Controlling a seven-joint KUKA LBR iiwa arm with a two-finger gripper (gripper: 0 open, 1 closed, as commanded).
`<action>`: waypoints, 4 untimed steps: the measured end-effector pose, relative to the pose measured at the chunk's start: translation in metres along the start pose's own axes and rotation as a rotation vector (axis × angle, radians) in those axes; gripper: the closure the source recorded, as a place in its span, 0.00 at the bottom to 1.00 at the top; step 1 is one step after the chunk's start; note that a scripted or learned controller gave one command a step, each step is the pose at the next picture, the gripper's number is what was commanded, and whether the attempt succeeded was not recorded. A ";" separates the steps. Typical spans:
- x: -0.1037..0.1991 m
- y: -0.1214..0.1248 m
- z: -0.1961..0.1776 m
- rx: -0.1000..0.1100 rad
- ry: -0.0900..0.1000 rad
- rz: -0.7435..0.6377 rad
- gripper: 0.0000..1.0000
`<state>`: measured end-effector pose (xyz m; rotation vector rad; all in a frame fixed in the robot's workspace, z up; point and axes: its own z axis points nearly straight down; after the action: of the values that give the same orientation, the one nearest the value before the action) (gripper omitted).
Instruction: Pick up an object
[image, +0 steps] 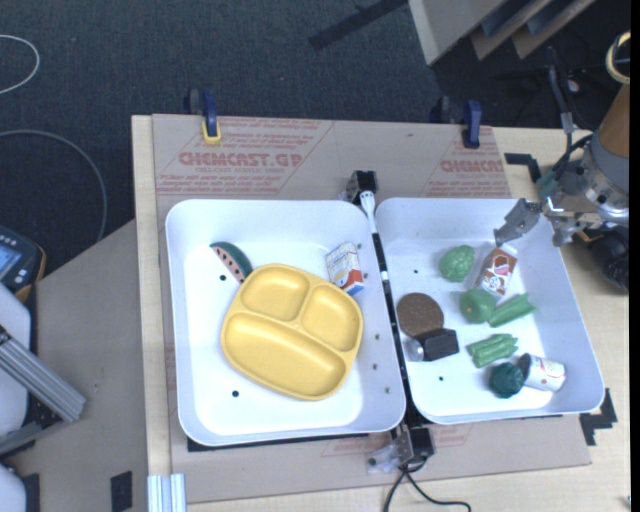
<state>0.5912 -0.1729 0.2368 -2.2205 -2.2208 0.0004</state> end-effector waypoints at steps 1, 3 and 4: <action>0.057 -0.081 -0.152 -0.013 -0.001 -0.006 0.00; 0.186 -0.112 -0.262 -0.010 0.001 -0.010 0.00; 0.245 -0.112 -0.301 -0.007 0.002 -0.008 0.00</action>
<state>0.4794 0.0716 0.5376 -2.2145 -2.2326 -0.0097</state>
